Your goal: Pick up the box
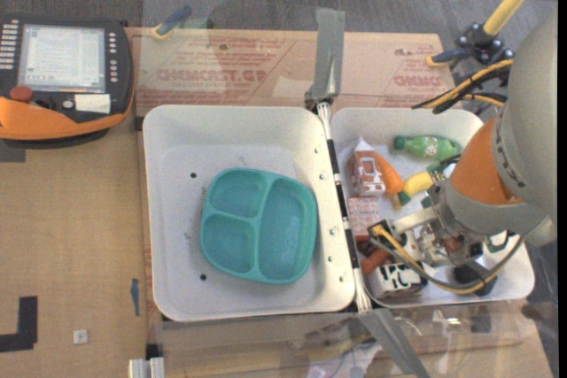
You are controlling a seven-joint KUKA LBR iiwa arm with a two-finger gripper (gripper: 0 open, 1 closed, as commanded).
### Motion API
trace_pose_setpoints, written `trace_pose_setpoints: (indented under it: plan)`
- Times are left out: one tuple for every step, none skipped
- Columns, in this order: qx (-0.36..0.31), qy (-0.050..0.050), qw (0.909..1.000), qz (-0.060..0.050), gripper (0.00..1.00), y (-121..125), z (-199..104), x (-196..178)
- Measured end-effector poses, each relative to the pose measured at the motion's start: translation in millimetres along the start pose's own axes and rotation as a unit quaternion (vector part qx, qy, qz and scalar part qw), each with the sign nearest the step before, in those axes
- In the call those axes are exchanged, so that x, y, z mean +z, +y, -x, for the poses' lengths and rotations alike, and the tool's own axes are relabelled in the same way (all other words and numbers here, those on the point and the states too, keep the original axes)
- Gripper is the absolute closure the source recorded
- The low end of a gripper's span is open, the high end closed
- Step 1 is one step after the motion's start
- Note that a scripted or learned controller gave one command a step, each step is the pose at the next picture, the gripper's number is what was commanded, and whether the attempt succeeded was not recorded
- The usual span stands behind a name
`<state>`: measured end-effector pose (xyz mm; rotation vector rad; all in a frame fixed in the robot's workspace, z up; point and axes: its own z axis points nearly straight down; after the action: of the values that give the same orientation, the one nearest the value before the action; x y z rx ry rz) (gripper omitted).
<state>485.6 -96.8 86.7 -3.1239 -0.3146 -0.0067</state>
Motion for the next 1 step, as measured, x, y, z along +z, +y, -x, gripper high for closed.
trace_pose_setpoints:
  plan:
    - [-0.021, -0.001, 0.9998, 0.002, 1.0, 9.1, -47.8, 0.2]
